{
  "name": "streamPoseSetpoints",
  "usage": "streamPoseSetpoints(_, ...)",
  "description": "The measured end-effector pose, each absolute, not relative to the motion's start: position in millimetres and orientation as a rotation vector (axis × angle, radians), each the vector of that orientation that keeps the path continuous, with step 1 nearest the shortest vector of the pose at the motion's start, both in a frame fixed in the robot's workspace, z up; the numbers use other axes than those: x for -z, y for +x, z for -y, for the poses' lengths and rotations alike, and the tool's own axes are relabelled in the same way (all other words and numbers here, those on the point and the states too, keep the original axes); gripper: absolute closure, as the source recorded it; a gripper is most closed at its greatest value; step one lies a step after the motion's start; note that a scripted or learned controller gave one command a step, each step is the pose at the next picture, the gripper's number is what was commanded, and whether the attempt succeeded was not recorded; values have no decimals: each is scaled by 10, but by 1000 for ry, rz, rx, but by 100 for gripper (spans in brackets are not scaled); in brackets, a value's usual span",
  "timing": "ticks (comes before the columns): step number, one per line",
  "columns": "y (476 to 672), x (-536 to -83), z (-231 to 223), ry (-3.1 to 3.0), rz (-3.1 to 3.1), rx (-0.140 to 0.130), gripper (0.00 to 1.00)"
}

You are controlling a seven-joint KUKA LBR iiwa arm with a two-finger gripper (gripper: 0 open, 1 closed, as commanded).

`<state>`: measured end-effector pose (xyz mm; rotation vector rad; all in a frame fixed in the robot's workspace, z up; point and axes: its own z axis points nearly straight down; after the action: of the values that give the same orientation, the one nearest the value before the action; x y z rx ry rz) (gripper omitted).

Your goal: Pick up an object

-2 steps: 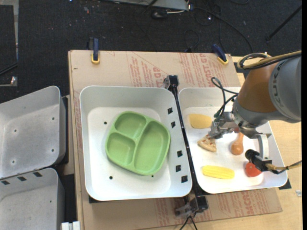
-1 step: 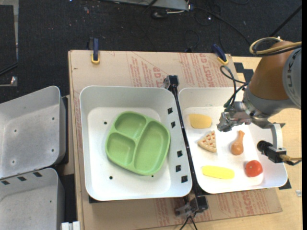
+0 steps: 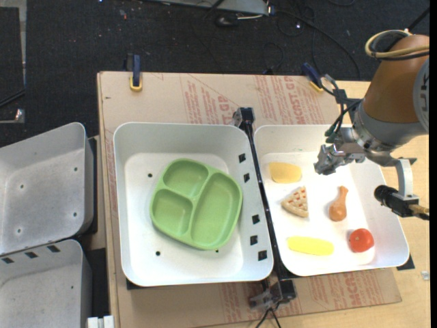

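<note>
The right bin [image 3: 389, 251] holds several toy foods: a yellow-orange slab [image 3: 285, 172], a pizza slice [image 3: 296, 202], a brown drumstick [image 3: 338, 204], a red tomato [image 3: 360, 240] and a yellow banana-like piece [image 3: 310, 246]. My gripper [image 3: 329, 160] hovers over the back of this bin, up and right of the yellow-orange slab and above the drumstick. Nothing shows between its fingers. The arm with its orange band [image 3: 399, 74] comes in from the upper right.
The left bin [image 3: 130, 183] holds a green divided plate [image 3: 196, 203]. A black divider runs between the two bins. Both bins rest on a cardboard-covered bench [image 3: 191, 94], with grey metal trays [image 3: 41, 183] off to the left.
</note>
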<state>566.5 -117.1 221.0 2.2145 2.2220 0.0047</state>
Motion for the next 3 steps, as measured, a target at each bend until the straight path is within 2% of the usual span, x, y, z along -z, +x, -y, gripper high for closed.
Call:
streamPoseSetpoints(1,5668,-2557,1170,2216,-2223,-2,100)
streamPoseSetpoints(2,5626,-2481,729,2216,-2230,1,100)
streamPoseSetpoints(3,5705,-2483,124,2213,-2229,-2,100)
